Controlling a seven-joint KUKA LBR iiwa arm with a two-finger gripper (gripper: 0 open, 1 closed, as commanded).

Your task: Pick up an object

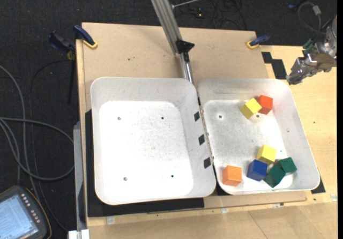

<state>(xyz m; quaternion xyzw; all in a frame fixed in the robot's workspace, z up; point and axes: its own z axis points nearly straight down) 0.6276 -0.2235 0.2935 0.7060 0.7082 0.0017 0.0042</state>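
The right bin (230,122) holds several small blocks. A yellow block (250,108) and a red block (265,103) lie together near its far side. Near its front edge sit an orange block (232,175), a blue block (257,170), a second yellow block (266,153) and two green blocks (282,170). My gripper (296,76) hangs at the right edge of the view, over the bench just beyond the right bin's far right corner. It is well apart from every block and nothing shows between its fingers.
The left bin (142,139) lies beside the right one. A slanted metal pole (166,13) crosses the back of the bench down to the gap between the bins. Clamps (86,37) grip the bench's far corners. Cables lie on the dark floor.
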